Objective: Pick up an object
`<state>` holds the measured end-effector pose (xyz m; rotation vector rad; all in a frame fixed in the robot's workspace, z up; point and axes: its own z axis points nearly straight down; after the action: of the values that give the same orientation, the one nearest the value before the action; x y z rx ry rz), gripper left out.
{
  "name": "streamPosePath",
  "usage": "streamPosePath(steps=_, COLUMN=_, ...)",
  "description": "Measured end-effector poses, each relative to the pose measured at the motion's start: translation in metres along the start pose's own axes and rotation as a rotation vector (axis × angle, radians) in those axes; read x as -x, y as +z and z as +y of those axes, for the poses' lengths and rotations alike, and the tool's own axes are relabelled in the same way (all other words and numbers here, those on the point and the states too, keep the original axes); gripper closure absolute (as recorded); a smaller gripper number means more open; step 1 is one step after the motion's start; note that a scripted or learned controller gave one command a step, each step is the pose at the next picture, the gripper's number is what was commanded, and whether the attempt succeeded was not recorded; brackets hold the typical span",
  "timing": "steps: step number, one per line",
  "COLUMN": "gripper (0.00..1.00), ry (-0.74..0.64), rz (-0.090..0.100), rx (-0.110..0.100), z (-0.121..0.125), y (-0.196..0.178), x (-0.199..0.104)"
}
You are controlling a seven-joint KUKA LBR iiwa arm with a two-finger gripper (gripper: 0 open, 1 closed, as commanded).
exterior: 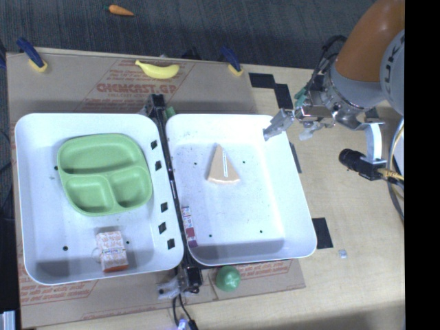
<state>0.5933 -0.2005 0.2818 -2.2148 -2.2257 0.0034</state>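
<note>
A pale orange wedge (223, 166) lies flat in the upper middle of the right bin (289, 205). In the left bin (31, 205), a green divided tray (103, 172) takes up the upper half, and a small red-and-white packet (111, 251) rests near the front wall. My gripper (282, 124) hangs over the far right corner of the right bin, up and to the right of the wedge and clear of it. Nothing shows held in it.
A yellow banana (158, 68) lies on the cardboard behind the bins. A green ball (227, 278) sits on the bench in front of the right bin. An orange carrot (121, 9) is on the dark floor beyond. Blue clamps (32, 55) grip the cardboard's back edge.
</note>
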Motion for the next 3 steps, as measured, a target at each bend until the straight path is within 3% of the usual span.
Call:
streamPosePath(steps=1, gripper=0.0, ry=-0.001, rz=0.001, rx=-0.003, z=-0.034, y=0.132, x=0.01)
streamPosePath(steps=2, gripper=0.0, ry=-0.001, rz=0.001, rx=-0.001, z=0.034, y=0.191, x=0.01)
streamPosePath(steps=3, gripper=0.0, ry=-0.001, rz=0.0, rx=0.0, z=-0.053, y=0.15, x=0.002)
